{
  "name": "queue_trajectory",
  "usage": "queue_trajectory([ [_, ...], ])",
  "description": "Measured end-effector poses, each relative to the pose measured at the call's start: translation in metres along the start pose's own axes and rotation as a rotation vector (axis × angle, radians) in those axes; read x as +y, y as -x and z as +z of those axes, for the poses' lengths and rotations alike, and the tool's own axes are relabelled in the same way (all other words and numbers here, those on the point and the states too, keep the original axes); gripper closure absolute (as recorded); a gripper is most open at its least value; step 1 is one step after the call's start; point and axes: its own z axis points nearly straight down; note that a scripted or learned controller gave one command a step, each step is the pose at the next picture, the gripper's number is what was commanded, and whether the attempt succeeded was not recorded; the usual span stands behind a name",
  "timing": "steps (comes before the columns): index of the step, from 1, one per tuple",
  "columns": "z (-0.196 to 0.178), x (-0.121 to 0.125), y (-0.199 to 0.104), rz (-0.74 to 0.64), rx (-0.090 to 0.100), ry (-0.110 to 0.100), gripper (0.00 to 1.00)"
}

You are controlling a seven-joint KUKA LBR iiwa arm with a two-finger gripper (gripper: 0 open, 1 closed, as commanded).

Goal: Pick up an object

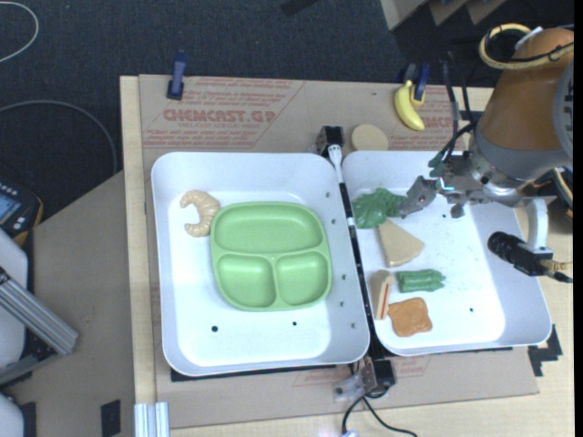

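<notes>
The gripper (426, 192) hangs low over the right bin (492, 321), its tip just beside the leafy green piece (375, 206); whether its fingers are open or shut cannot be told from this slant, and nothing shows between them. So the pick looks barely begun: no object is lifted, and grasp and raise are still to do. Nearby lie a pale cheese-like wedge (398, 242), a knobbly green pickle shape (419, 280), an orange crumbed patty (409, 316) and a thin flat slice (381, 296). The left bin (182, 335) holds a smooth green divided plate (271, 254) and a curled tan croissant (200, 211). All look like moulded plastic.
</notes>
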Motion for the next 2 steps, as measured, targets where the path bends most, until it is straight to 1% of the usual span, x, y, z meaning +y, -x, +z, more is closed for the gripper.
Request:
queue_trajectory([
  [1,0.119,-0.067,0.004,0.004,0.002,-0.006,0.0],
  [2,0.105,-0.064,0.004,0.002,-0.001,0.004,1.0],
])
